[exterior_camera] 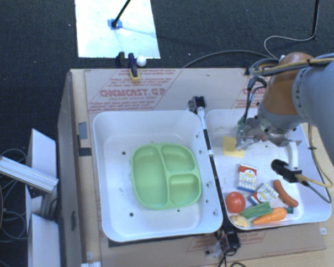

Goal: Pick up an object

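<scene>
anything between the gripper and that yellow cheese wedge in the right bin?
Nothing visible. The gripper sits right at the yellow cheese wedge, at its upper right edge, near the top of the right bin. The other toy foods lie lower in the bin, clear of it.

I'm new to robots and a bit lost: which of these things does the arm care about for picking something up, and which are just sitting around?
Part of the job: gripper, cheese slice, tomato, carrot, sausage, small carton.

Just lying about: green tray, cardboard sheet, cables.
</scene>
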Robot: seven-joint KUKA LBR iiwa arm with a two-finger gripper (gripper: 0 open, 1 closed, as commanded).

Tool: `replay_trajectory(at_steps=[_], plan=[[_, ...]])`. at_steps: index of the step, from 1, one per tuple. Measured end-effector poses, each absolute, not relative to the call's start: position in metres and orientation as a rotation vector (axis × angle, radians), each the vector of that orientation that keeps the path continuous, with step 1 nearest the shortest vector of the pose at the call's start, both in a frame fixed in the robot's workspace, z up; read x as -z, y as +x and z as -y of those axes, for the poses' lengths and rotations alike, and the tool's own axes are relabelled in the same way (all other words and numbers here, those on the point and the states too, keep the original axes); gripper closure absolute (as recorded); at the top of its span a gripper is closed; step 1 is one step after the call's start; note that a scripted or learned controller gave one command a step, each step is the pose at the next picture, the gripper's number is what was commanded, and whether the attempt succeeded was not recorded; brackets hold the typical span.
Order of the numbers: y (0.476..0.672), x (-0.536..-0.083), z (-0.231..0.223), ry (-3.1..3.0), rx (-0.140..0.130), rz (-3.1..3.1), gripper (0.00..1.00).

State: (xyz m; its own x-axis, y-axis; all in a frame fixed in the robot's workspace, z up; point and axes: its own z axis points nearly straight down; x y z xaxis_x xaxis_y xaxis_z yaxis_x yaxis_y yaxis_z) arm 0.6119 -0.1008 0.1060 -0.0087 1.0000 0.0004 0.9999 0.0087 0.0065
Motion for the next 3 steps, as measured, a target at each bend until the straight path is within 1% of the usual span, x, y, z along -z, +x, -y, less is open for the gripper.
replay_trajectory(at_steps=[1, 2, 3], plan=[[0.612, -0.106, 0.101, 2.209, -0.007, -2.228, 0.0], [0.648, -0.084, 0.114, 2.215, -0.002, -2.226, 0.0], [0.562, -0.084, 0.1, 2.219, 0.0, -2.223, 0.0]])
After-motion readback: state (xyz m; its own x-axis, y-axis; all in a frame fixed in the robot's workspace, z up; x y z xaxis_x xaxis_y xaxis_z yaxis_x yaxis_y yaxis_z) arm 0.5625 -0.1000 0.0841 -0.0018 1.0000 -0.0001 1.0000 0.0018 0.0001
